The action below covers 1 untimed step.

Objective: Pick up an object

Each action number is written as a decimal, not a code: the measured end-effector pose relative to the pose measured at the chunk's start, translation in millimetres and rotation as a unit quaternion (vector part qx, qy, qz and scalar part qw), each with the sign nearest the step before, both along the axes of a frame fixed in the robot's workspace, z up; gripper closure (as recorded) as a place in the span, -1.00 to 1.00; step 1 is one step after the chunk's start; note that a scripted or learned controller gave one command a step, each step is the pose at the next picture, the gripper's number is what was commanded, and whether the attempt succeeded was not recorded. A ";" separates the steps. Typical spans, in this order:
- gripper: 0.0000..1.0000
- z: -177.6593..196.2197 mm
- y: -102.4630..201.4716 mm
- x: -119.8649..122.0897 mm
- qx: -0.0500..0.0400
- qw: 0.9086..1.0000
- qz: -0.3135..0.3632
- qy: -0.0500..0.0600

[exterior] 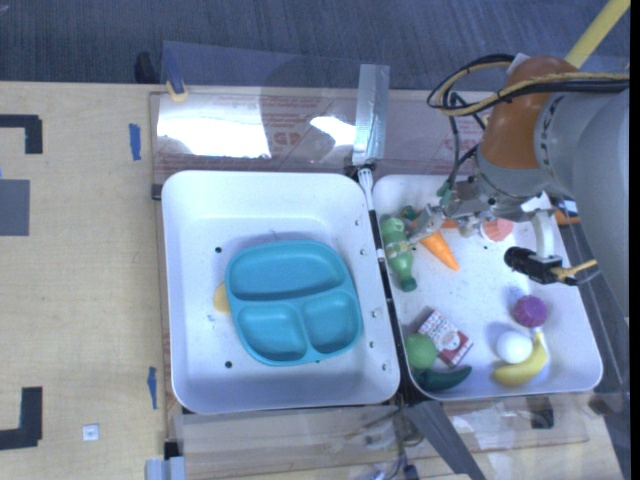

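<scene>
In the camera view, the arm (560, 118) reaches in over the right bin (590, 368), and its gripper (452, 208) hangs low near that bin's far-left corner, just above a carrot (440, 249) and beside a green pepper (398, 253). I cannot tell from this slant whether it has closed on anything; nothing is clearly lifted.

The rest lies loose on the bin's floor: a purple ball (530, 311) by the right edge, an egg (514, 347) touching a banana (522, 366) at the near-right corner, a red box (444, 334) and a green apple (421, 351) along the near-left edge.

The left bin (190, 218) holds a blue tray (292, 302).

Judging by this, the pick is probably at the reach stage, with grasp and lift left.
</scene>
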<state>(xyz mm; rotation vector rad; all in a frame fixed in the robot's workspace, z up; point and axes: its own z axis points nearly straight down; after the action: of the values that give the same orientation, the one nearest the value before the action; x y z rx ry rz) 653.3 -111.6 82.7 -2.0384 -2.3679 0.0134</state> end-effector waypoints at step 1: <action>1.00 12.6 0.4 2.3 -0.002 1.000 0.002 -0.005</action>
<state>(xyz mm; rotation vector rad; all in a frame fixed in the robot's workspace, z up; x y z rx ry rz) 655.5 -111.2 95.4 -2.0405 -2.3803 0.0081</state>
